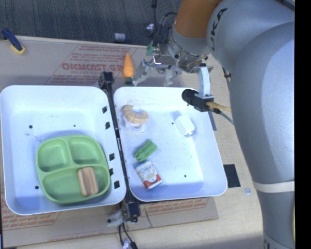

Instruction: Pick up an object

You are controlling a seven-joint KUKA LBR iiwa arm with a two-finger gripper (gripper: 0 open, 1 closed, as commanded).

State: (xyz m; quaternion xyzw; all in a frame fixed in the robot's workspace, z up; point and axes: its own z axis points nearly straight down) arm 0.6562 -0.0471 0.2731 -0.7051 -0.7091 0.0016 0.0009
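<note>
Cardboard-covered bench (67, 66) carries two white bins. Gripper (158, 72) seen above right bin's (210, 160) far edge; finger state cannot be told. Green item (145, 150), small carton (148, 175) lie near right bin's left edge.

right bin (210, 178): right half open | items (145, 151) crowd left side

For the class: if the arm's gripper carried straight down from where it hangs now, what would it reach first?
Probably the far rim of the right bin, or the bench just behind it. The gripper hangs over that edge, near the orange carrot; depth is unclear.
</note>
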